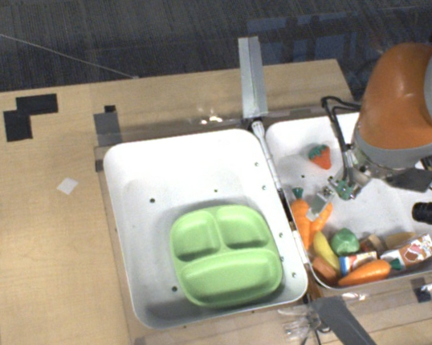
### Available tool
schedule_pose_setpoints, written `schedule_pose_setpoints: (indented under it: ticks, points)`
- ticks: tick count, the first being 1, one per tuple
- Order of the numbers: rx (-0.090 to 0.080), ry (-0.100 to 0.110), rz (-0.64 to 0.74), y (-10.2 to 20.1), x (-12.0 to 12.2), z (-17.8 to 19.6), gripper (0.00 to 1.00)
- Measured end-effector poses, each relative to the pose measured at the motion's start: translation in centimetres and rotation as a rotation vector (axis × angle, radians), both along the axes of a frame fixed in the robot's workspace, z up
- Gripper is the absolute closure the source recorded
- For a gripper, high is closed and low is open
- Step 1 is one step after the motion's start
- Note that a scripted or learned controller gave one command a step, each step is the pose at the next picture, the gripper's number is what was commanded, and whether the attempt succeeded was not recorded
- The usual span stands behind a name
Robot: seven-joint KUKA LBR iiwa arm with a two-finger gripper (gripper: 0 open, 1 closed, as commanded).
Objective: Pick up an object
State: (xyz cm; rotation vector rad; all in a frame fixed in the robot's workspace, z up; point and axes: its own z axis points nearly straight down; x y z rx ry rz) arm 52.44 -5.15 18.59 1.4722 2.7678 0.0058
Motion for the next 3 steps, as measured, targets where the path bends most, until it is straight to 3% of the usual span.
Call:
schedule_pose_setpoints:
  ticks: [1,2,3]
  points:
    - [0.000,0.002,0.068,1.1,8.2,0.0,0.00]
    - [-0.001,0.000,-0.073,-5.1,11.7,-3.4,0.00]
    - [0.002,0.010,-0.061,-8.2,14.2,-9.6,0.00]
